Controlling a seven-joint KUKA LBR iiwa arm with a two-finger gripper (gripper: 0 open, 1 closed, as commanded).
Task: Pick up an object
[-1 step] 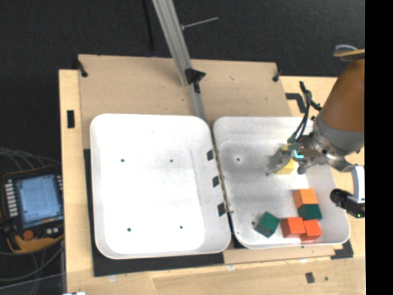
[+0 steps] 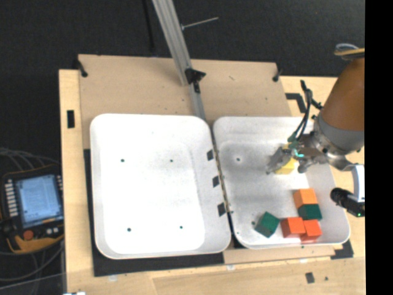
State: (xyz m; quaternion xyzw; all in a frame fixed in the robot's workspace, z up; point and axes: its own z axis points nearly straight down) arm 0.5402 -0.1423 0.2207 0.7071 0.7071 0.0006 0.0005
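Note:
My gripper (image 2: pixel 281 160) hangs over the upper middle of the right bin (image 2: pixel 245 140), reaching in from the right below the orange wrist band. A small yellow object (image 2: pixel 285 169) shows right at the gripper's tip, partly covered by it; whether it is gripped or lying on the bin floor I cannot tell. Toward the bin's front right lie an orange block (image 2: pixel 305 196) with a dark green block (image 2: pixel 311 211) touching it, two orange blocks (image 2: pixel 301 227) side by side, and a green block (image 2: pixel 267 224) to their left.
The left bin (image 2: pixel 104 183) stands beside the right one, with a row of dark clips (image 2: pixel 216 180) along the shared rim. A slanted metal rail (image 2: pixel 175 39) rises behind the bins. A tablet-like device (image 2: pixel 34 201) sits off the bench at left.

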